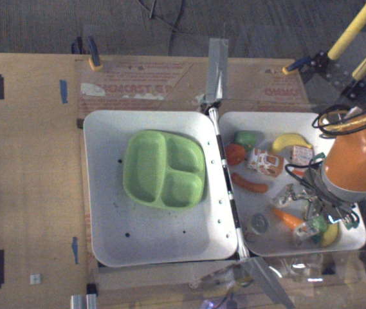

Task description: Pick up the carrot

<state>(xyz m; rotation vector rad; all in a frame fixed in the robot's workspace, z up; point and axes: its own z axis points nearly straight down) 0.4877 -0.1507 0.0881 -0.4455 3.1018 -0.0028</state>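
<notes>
Orange-banded grey arm hangs over my right white bin; its metal gripper sits just above the small orange carrot, which lies on the bin floor. Whether the fingers are apart, I cannot tell.

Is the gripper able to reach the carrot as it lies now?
Probably yes. The gripper hangs right beside the carrot in the right bin, and nothing lies on top of the carrot.

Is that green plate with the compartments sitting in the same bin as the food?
No, the green plate lies in the left bin, while the food items are in the right bin.
</notes>
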